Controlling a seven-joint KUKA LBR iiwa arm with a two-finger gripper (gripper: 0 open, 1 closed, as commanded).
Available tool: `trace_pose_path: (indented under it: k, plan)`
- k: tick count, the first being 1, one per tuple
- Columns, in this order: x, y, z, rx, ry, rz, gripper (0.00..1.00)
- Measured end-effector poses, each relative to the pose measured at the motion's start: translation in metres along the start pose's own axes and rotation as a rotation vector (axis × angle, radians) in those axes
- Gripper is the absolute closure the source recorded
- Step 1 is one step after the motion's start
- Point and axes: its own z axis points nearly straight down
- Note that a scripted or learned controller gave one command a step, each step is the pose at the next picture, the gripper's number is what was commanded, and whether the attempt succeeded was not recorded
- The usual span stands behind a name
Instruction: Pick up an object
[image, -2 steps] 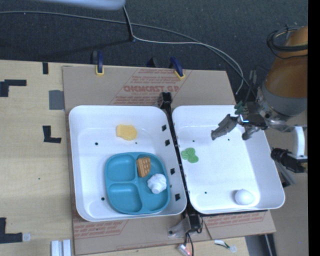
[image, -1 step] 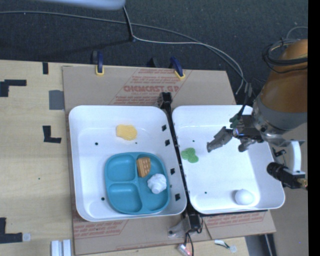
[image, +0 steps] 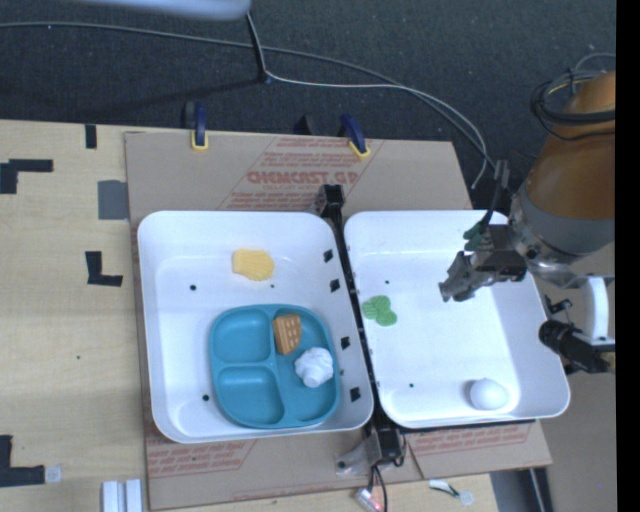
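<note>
Pincer is hanging over the right bin, up toward its far right side, and honestly I can't tell how it's set, it's just a dark lump from this angle. Nothing visible in it.

Closest loose thing to it is a small green object, flat and sort of crumpled looking, lying on the right bin's floor near the left wall, a bit left and below the pincer and not touching it. Also in that bin: a white ball, round and smooth, sitting near the front right corner, well apart from the green one.

Left bin has more going on. There's a teal divided tray with three compartments taking up the front half. A tan waffle-like piece sits in the narrow right compartment, toward its far end, and a white crumpled lump lies just in front of it in the same compartment. The two left compartments show bare teal. Behind the tray, on the bin floor, a yellow blob lies by itself.

Both bins sit side by side on a sheet of cardboard with red print, held by two clamps at the far edge, all on the wooden table. The grey arm comes in from the right.
</note>
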Motion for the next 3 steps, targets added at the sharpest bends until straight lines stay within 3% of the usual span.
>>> trace_pose_path:
  k: [1,2,3]
  plan:
    - [0.0,0.0,0.0,0.0,0.0,0.0,0.0]
    - [0.0,0.0,0.0,0.0,0.0,0.0,0.0]
    - [0.0,0.0,-0.01,0.0,0.0,0.0,1.0]
